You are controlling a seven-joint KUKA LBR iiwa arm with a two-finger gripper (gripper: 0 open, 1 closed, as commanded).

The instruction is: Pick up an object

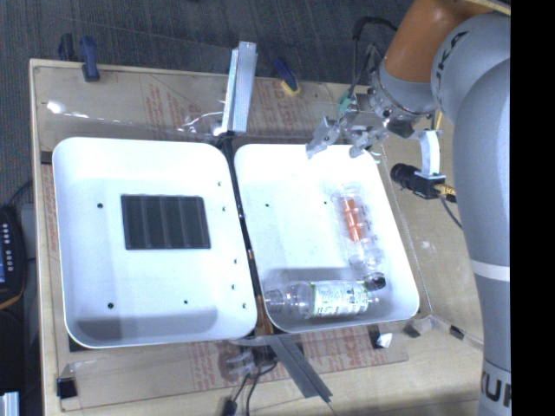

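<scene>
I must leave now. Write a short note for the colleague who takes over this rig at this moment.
Pincer: open, holding nothing, above the far edge of the right bin.
Right bin: clear bottle with orange contents along the right side; clear labelled bottle lying across the near wall.
Left bin: a dark ribbed pad.
Done: nothing picked yet.
Left: lower onto one object, grip, lift.

on my own arm (494,189), down at the bottom edge, i can make out the tops of white letters, "ku". the bench (156,94) under the bins carries reddish printed lines, too faint to read. the clear bottle (325,299) wears a label whose print is too small to read.
</scene>
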